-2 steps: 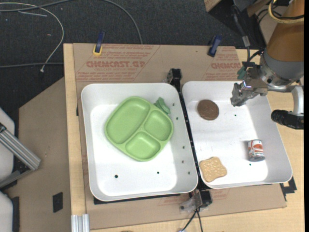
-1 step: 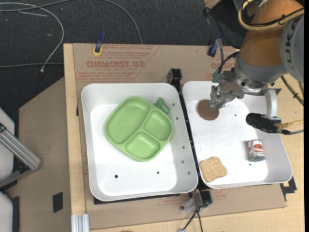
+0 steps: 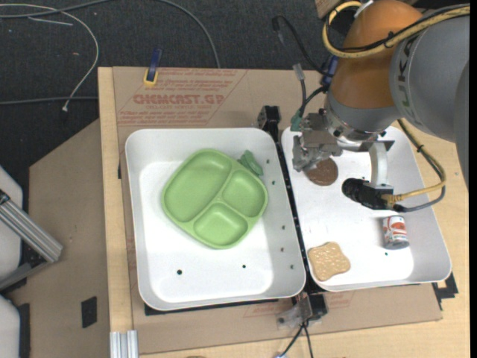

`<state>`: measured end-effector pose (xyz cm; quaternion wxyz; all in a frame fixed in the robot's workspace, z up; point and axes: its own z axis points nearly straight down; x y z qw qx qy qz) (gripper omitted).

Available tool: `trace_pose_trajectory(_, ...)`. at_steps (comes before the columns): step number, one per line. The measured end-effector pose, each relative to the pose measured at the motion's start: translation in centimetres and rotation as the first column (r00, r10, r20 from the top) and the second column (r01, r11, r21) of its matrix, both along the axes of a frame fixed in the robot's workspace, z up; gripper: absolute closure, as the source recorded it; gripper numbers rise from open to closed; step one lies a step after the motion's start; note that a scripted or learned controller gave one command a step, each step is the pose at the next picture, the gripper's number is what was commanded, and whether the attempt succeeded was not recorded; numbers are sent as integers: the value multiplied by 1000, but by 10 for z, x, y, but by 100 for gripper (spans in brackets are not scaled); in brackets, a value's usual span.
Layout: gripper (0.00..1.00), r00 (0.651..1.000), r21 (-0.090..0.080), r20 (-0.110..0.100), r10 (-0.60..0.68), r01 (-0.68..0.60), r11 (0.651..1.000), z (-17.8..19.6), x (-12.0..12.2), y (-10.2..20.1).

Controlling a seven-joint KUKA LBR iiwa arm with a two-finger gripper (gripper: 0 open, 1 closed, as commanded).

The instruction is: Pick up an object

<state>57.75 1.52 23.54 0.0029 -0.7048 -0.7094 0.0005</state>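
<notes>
Beside right bin left wall: tool above brown disc; grip state unclear.

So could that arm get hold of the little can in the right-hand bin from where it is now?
Probably yes. The can lies in the open in the right bin, with nothing on top of it. The gripper hangs over the same bin, by a brown disc.

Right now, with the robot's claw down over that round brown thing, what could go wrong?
The gripper sits over the left edge of the flat round brown disc, off-centre, so a grab might just nudge it or slip off.

The disc lies near the wall of the right white bin, so a finger could bump that wall.

The small red-and-white can lies close to the black fitting on the arm; a swing might knock it rolling.
</notes>
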Motion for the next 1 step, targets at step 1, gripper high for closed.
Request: trace_pose_trajectory(1,100,1000,-2,4,-1,1,1000,-7,7,45)
